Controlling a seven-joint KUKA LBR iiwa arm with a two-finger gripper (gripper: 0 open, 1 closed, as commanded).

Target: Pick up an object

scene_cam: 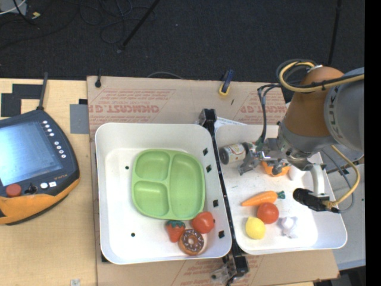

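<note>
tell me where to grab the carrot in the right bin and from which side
Grip the carrot across its thick orange middle, coming straight down from above. It lies flat, with open floor on both long sides; the tomato crowds only its lower right.

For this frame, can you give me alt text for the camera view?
A grey arm reaches from the right over the right bin, which holds a carrot, tomato and lemon. The left bin holds a green divided plate, strawberry, tomato and donut.

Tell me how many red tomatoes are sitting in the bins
2. One tomato lies in the left bin, beside the green plate's near corner and the donut. The other tomato is in the right bin, between carrot and lemon. The arm may hide more.
</note>
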